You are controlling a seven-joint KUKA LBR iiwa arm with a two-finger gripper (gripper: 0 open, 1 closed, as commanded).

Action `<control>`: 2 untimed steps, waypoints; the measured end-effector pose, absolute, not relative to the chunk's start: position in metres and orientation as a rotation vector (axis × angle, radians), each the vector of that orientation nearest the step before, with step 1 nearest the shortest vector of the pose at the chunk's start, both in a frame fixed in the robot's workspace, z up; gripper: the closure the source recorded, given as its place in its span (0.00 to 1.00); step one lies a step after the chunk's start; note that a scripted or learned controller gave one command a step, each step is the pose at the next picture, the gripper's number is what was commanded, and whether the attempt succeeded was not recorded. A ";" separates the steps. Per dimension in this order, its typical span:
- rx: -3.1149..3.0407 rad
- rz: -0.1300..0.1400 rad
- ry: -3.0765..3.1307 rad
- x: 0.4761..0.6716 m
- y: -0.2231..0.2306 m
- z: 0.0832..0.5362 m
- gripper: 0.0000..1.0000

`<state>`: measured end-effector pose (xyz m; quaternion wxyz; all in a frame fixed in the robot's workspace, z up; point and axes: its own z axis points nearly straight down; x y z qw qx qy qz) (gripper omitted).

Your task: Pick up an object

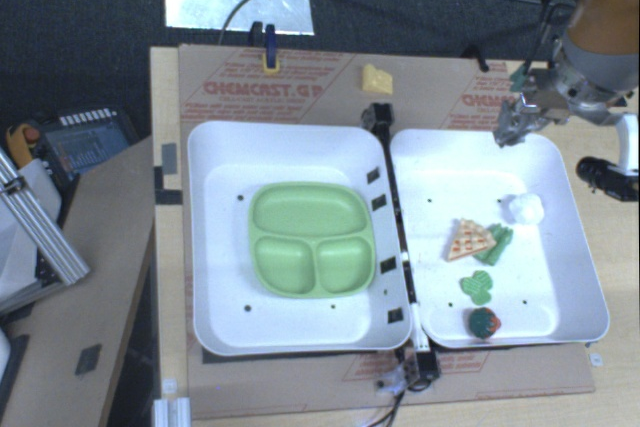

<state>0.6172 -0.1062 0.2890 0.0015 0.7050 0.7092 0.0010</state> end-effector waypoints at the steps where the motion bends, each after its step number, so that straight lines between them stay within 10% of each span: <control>1: 2.213 0.001 2.231 0.611 -0.054 0.286 1.00; 2: 2.212 0.003 2.231 0.608 -0.004 0.281 1.00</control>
